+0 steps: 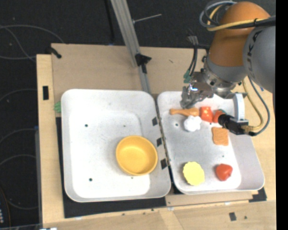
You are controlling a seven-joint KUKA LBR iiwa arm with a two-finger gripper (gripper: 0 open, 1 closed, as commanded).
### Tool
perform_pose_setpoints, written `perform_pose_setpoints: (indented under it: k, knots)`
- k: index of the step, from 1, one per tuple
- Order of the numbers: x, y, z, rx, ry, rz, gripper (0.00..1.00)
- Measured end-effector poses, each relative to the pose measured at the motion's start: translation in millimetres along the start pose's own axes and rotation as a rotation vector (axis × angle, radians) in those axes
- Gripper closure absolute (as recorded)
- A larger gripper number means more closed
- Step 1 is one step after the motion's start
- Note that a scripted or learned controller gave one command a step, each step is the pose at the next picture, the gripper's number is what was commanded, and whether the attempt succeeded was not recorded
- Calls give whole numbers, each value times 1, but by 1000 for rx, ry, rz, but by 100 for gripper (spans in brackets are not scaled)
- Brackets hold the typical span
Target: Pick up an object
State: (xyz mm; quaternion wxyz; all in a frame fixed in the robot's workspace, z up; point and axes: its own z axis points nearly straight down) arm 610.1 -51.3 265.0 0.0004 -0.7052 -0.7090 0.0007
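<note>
My gripper (188, 99) hangs over the far left part of the right bin (245, 169), just above an orange carrot-like piece (184, 112). Nothing shows between its fingers. Beside the carrot lie a white lump (192, 124) and a red-orange piece (206, 114). Further right sits an orange block (221, 136). At the bin's near end rest a yellow scalloped piece (194, 173) and a red piece (223, 171). A yellow bowl (136, 155) stands in the left bin (86, 128).
A metal pole (129, 37) slants up from between the bins at the back. A black and white attachment (235, 119) with cables juts from the wrist over the right bin's far edge. Wooden bench (96, 66) surrounds both bins.
</note>
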Motion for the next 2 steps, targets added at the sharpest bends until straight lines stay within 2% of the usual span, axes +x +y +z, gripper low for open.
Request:
perform_pose_setpoints:
  k: [2]
  knots:
    - [99, 15, 8, -3, 0, -1, 100]
